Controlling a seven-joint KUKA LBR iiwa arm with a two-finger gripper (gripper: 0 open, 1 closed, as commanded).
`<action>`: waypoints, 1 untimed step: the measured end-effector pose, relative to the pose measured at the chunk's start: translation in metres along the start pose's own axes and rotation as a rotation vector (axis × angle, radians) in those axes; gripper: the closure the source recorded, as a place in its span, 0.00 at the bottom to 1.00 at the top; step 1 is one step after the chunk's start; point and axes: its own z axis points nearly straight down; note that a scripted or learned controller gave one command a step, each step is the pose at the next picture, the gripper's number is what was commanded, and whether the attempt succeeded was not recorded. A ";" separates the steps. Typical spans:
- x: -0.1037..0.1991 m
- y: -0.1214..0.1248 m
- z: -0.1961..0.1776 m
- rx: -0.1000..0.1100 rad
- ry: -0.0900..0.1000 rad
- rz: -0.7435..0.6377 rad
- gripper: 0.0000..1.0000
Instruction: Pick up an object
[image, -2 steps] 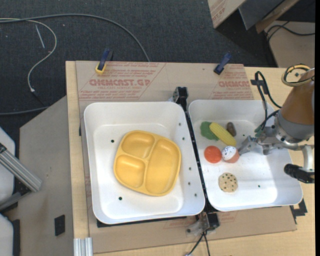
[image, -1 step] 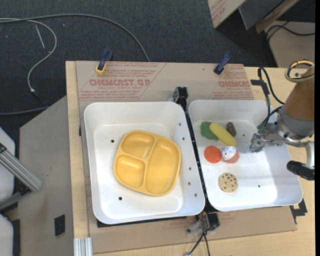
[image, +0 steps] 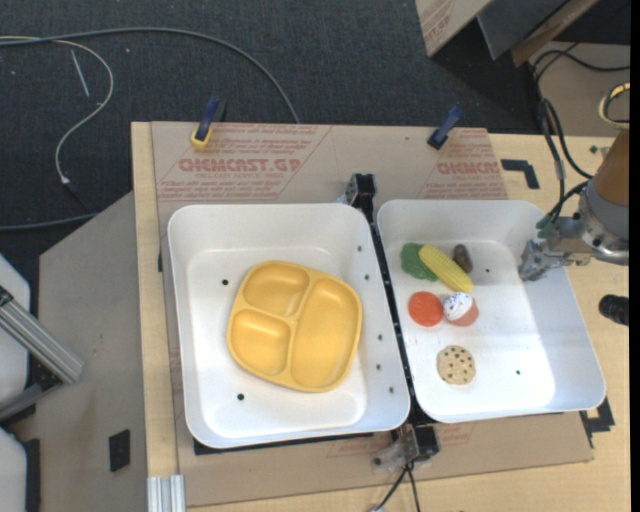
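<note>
Pincer over the right bin
I cannot tell its state; corn, tomato and cookie lie well left.

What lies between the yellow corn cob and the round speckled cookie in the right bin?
In the camera view, a red-orange round piece and a white-and-red piece lie between corn cob and cookie.

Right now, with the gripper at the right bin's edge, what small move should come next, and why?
Probably a short move leftward, toward the food cluster. The gripper sits at the right bin's far right side, holding nothing, while the corn, tomato and cookie lie to its left, apart from it.
</note>
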 end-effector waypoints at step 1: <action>-0.006 -0.001 -0.064 -0.004 -0.002 0.000 1.00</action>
